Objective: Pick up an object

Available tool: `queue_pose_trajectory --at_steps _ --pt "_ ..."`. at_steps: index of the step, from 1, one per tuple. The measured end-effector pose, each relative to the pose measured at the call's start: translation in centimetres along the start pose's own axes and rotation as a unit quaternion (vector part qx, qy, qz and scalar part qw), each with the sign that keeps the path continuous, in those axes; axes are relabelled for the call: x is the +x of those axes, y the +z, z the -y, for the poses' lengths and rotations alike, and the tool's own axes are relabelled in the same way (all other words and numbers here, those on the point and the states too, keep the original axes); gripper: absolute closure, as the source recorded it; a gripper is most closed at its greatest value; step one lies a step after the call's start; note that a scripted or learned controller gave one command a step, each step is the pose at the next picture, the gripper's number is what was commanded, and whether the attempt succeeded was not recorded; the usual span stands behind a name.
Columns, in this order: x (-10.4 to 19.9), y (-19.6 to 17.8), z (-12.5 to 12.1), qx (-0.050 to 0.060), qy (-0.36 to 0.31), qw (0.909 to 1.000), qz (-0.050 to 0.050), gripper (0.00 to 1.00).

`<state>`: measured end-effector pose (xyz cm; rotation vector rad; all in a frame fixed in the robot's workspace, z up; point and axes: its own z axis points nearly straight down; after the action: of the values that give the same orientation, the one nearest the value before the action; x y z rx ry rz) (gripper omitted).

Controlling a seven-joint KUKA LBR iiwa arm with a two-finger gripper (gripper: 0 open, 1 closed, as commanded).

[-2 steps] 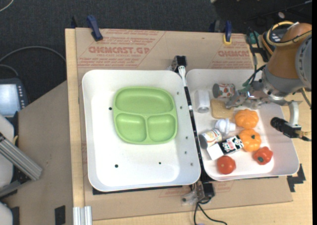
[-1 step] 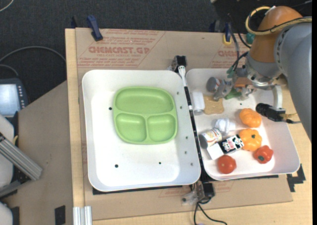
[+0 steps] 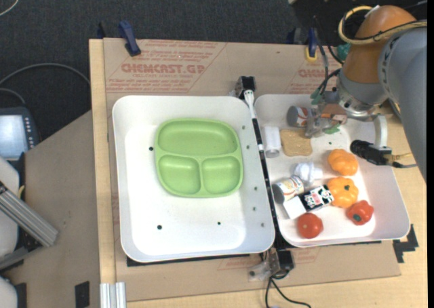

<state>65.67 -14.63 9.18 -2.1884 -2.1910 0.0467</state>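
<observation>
The gripper hangs low at the far end of the right bin, just above a tan cracker-like piece, seemingly lining up a grab that calls for a short drop, though I cannot tell its opening and whatever lies under it is hidden.

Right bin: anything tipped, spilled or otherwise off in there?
Nothing spilled. The small milk carton and the bottle beside it lie on their sides in the right bin, touching. The tomato and peppers look intact.
</observation>
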Motion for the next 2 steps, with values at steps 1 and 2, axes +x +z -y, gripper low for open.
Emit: queue_pose_trajectory --at_steps 1,2 --pt "0.0 -1.1 0.0 -0.001 -0.001 1.0 0.001 1.0" --pt "0.0 -2.1 0.0 -0.002 -0.001 1.0 0.002 1.0"
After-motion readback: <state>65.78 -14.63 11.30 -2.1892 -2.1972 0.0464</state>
